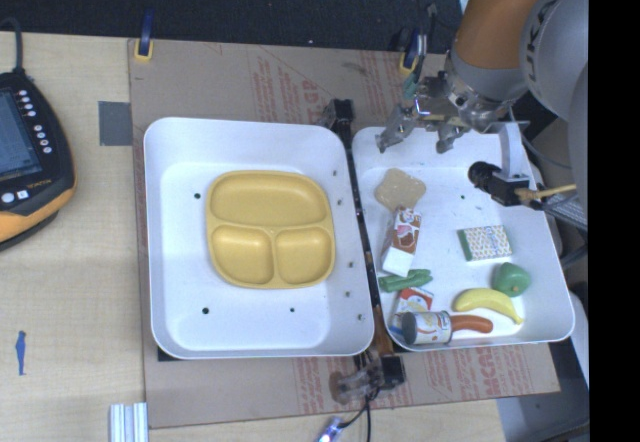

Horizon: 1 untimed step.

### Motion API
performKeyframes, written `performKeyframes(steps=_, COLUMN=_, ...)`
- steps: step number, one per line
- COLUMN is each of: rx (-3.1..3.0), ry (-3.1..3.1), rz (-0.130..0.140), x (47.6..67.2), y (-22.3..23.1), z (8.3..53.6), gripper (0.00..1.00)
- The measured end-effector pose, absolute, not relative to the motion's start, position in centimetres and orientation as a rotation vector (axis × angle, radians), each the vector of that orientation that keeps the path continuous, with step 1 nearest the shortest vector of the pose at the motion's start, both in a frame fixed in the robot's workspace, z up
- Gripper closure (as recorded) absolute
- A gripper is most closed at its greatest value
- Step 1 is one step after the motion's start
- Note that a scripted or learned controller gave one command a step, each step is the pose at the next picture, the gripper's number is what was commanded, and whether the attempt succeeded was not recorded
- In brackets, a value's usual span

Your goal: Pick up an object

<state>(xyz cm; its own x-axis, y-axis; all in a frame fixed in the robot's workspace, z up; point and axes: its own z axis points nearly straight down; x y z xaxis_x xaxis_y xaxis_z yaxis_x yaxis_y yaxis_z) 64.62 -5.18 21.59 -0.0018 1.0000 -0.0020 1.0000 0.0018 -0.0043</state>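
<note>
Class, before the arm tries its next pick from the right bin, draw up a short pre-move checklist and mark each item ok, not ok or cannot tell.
1. Hand over the right bin, at its far edge: ok.
2. Fingers spread, nothing between them: ok.
3. Tan piece nearest the hand lies apart from its neighbours: ok.
4. Can free to grasp: not ok, it is crowded into the near corner against other items.
5. Banana free of the green fruit: cannot tell.
6. Yellow tray in the left bin, out of the path: ok.

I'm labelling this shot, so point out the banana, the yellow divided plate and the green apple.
banana (487,304): camera view, middle of its curved body.
yellow divided plate (270,198): camera view, floor of its large upper compartment.
green apple (512,278): camera view, centre of its skin.
</note>
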Motion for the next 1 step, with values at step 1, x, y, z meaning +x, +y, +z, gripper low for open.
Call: performKeyframes(steps=1, rx=-2.214, ry=-2.224, rz=0.008, x=56.74, y=-7.16, z=19.14, gripper=0.0)
